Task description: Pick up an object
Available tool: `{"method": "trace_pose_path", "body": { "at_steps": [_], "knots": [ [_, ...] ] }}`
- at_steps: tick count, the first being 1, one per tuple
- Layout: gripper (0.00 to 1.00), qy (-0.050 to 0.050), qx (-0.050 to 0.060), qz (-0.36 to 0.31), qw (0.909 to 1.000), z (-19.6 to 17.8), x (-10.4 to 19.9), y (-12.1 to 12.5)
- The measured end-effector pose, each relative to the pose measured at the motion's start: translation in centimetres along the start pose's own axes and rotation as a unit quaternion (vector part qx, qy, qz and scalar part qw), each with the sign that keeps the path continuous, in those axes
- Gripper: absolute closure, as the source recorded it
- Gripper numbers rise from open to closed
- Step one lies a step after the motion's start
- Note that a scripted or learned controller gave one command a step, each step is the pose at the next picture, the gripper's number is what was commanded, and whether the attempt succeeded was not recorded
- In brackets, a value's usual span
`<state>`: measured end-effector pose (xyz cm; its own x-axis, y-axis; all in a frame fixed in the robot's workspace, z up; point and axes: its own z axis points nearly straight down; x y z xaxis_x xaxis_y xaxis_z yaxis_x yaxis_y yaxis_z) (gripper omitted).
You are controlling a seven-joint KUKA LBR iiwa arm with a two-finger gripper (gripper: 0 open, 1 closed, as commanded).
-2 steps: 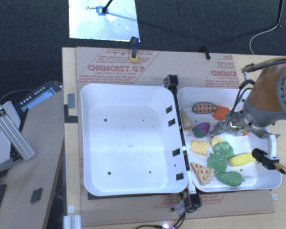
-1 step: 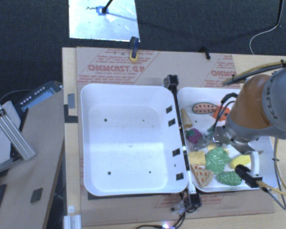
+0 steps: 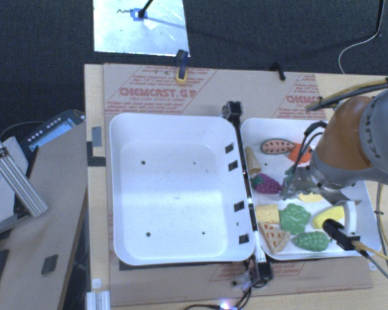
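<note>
Counting what lies in the right bin (image 3: 262, 131) gives nine toy foods for certain: one brown oval piece (image 3: 278, 147) with dark stripes at the far side, one orange piece (image 3: 300, 154) just beside it and partly behind the arm, one tan stick (image 3: 252, 161) along the bin's left wall, one purple grape bunch (image 3: 266, 183), one pale yellow block (image 3: 267, 213), one crusted wedge (image 3: 275, 237) at the near left corner, two green ones, namely a leafy green piece (image 3: 294, 217) and a lumpy green piece (image 3: 310, 241) nearer the front, and one bright yellow piece (image 3: 328, 216). A yellow sliver (image 3: 310, 198) under the wrist may be a tenth, though I cannot tell. The hand (image 3: 293, 187) hangs low over the middle of this bin, between the purple grape bunch and the leafy green piece, and whether it is wide, narrow or holding anything cannot be told from this slant. Two white bins sit side by side; the left bin (image 3: 174, 186) carries four black tabs (image 3: 233, 166) on the wall next to its neighbour. Both rest on a brown sheet (image 3: 155, 92) printed with red lettering, laid over the pale counter (image 3: 94, 102), with one yellow clamp (image 3: 181, 76) at its far edge. Dark carpet (image 3: 39, 44) surrounds the counter, and one shiny square plate (image 3: 139, 28) lies on it beyond.
</note>
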<state>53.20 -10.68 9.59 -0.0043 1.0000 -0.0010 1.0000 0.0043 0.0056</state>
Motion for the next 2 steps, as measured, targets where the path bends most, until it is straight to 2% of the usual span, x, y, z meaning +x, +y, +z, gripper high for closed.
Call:
{"method": "trace_pose_path", "body": {
  "at_steps": [1, 2],
  "knots": [
    [1.00, -0.003, -0.002, 0.004, 1.0000, 1.0, 1.4, -4.5],
    [1.00, 0.002, -0.002, -0.004, 1.0000, -9.4, 11.0, -4.2]
  ]
}}
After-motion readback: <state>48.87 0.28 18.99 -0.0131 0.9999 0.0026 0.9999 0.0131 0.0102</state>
